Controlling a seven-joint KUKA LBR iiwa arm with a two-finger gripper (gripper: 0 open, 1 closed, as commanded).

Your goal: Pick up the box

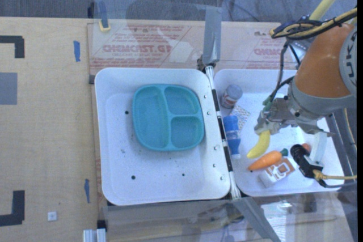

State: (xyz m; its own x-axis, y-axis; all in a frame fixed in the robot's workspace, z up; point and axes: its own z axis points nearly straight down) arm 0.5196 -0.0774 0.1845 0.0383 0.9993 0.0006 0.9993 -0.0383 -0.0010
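The box point(277, 171) lies near the front of the right bin point(334, 181), touching the carrot point(264, 161), below and just right of the gripper point(271, 122). The gripper hangs over the banana point(259, 145); how wide it stands I cannot tell.

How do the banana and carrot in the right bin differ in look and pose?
The banana is yellow and curved; the carrot is orange, straighter and tapered, with a green tip. The banana lies steeply, its upper end under the gripper; the carrot lies closer to level, beside the small box. Both are toy-like foods lying in the right bin, close together.
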